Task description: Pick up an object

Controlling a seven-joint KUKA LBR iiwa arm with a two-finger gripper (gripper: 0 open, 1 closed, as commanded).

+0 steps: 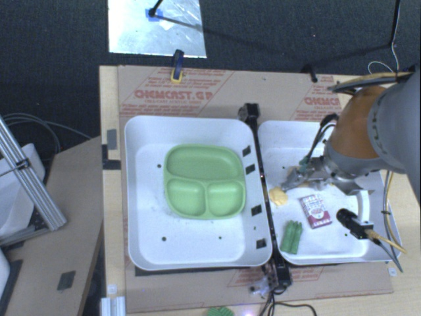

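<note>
A small pale-yellow lump [279, 197] lies just beside the gripper [294, 180]. A flat red-and-white packet [315, 210] lies face up near it. A dark-green ribbed piece [291, 236] lies farther off. A light-green three-compartment plastic tray [204, 181] sits flat, well apart from the gripper.

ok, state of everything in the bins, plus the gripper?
gripper: low in the right bin, nothing visibly held.
yellow piece: lying loose, right bin, beside the gripper.
red packet: flat, right bin.
green item: flat, right bin's front.
green plate: right side up, flat in left bin.
</note>
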